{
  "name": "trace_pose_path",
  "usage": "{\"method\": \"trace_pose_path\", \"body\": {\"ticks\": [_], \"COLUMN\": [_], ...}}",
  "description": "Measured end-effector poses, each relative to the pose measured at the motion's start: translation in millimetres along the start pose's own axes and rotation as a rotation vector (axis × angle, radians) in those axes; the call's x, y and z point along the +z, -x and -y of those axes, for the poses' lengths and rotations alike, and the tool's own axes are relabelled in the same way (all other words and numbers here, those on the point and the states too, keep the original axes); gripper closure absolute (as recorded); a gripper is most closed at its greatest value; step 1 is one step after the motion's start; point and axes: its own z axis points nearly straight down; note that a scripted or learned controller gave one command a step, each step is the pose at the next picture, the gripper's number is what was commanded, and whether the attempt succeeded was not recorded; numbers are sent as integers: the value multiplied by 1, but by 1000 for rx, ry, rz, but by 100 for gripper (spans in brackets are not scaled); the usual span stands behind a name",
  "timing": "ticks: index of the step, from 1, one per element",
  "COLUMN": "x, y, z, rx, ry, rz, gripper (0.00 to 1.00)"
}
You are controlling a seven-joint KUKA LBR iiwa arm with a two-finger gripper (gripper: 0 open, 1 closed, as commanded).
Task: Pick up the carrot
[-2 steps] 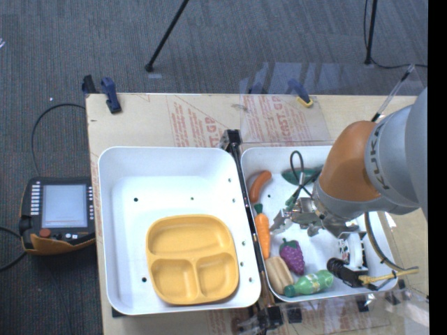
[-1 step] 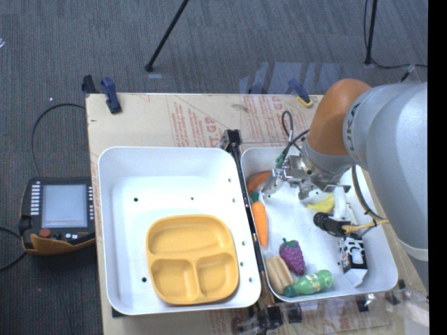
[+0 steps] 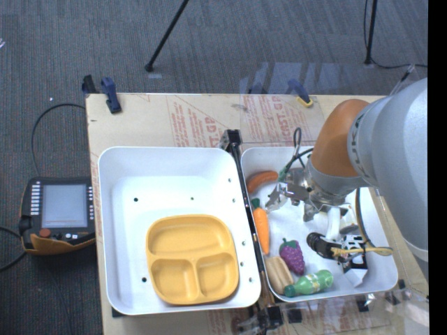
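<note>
In the right bin (image 3: 380, 215), the carrot (image 3: 261, 229) is seen lying against the left wall, at about 9 o'clock from the bin's centre. The end effector (image 3: 307, 199) is positioned just beside it at 2 o'clock, nothing being gripped; whether it is open cannot be told. A yellow tray (image 3: 192, 259) is held by the left bin (image 3: 119, 187).

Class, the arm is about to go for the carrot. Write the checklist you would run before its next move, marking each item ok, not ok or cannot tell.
1. Carrot in sight, in the right bin: ok.
2. Carrot top uncovered: ok.
3. Room beside the carrot: not ok; it lies along the bin's left wall.
4. Neighbours apart from it: cannot tell; the grapes and bread roll lie near its tip.
5. Gripper over the carrot: not ok; it sits to the carrot's upper right.
6. Gripper free of any load: cannot tell.
</note>
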Motion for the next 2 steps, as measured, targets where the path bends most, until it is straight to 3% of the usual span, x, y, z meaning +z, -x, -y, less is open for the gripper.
{"method": "trace_pose_path", "body": {"ticks": [1,2], "x": [-1,0], "y": [-16,3], "z": [-59,1], "rx": [284,438], "ry": [-2,-2], "rz": [4,1], "gripper": [0,0]}}
